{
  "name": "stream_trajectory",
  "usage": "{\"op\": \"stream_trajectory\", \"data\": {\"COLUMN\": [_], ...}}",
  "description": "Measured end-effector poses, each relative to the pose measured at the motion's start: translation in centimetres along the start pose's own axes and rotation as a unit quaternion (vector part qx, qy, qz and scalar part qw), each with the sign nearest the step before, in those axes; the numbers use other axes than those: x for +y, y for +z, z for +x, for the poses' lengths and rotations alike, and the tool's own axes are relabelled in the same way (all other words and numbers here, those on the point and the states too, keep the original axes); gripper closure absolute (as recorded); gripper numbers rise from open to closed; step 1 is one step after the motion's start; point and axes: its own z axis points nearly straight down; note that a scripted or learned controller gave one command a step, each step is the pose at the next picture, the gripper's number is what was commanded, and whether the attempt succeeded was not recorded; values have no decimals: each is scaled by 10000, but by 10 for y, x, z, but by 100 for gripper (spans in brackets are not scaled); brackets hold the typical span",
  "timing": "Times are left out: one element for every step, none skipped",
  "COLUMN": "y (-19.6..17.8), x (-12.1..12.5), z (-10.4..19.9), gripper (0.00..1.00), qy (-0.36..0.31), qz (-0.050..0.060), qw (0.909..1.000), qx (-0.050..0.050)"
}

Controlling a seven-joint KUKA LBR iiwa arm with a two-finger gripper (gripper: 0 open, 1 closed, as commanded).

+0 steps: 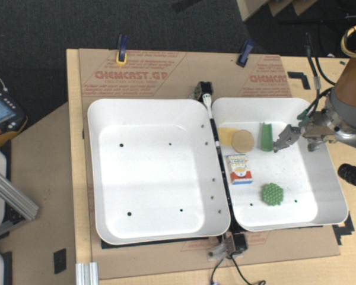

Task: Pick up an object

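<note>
While your gripper (283, 141) is hovering with fingers I cannot tell apart, the right bin (320, 209) is holding a green block (266, 136) at 12 o'clock and a carton (240, 168) at 9.

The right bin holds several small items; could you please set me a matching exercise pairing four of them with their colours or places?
Things:
1. upright block
2. bumpy ball
3. small carton
4. round disc

Descriptions:
A. tan, beside a yellow piece near the bin's left wall
B. green, nearest the end effector
C. green, towards the bin's front edge
D. white with orange and blue print, by the divider between the bins

Pairs: 1-B, 2-C, 3-D, 4-A
</note>
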Motion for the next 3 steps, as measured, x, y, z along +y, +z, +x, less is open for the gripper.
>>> {"op": "stream_trajectory", "data": {"y": [-11,-85,-91], "x": [1,-9,-8], "z": [0,86,82], "gripper": [100,100,100], "qy": [-4,-45,-8], "qz": [-17,-36,-16], "qw": [10000,10000,10000], "qx": [-6,7,-2]}}
